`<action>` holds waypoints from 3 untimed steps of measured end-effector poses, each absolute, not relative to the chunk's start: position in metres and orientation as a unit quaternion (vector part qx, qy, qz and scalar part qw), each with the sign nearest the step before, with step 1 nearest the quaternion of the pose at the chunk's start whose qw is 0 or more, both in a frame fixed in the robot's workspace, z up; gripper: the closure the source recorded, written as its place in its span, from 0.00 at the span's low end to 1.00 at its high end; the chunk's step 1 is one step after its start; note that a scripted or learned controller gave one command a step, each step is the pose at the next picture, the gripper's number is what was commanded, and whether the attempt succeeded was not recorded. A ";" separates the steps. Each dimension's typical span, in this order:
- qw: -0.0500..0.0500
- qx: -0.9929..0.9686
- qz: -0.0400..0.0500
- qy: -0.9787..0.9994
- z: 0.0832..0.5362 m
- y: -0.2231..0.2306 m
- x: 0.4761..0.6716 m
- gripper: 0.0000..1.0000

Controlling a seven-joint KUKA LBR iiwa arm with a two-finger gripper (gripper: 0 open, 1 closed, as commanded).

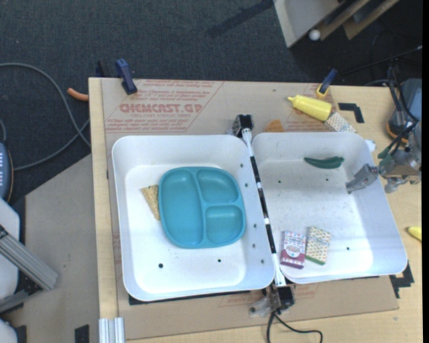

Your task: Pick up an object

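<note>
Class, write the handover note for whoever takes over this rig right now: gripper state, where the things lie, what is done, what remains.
Gripper: at the right bin's right side, holding nothing; finger state unclear.
Right bin: green pepper near the back, two small packets side by side at the front.
Left bin: teal divided plate partly over a cracker.
Done: nothing lifted.
Left: grasp and raise one object.

A dark grey carpeted floor [53,40] surrounds the tabletop [201,107], a pale board printed with red lettering. Blue clamps [125,75] grip its far edge. A grey cable [67,94] loops across the floor at left, and light wooden furniture [348,17] stands at top right
</note>
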State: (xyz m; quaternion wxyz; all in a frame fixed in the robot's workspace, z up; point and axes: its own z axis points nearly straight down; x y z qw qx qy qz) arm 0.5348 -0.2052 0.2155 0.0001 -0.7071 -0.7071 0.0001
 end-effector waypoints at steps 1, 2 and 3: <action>0.000 -0.707 -0.001 -0.708 0.178 -0.172 0.613 0.00; 0.002 -0.707 0.001 -0.708 0.086 -0.166 0.615 0.00; 0.003 -0.707 0.002 -0.707 0.084 -0.124 0.665 0.00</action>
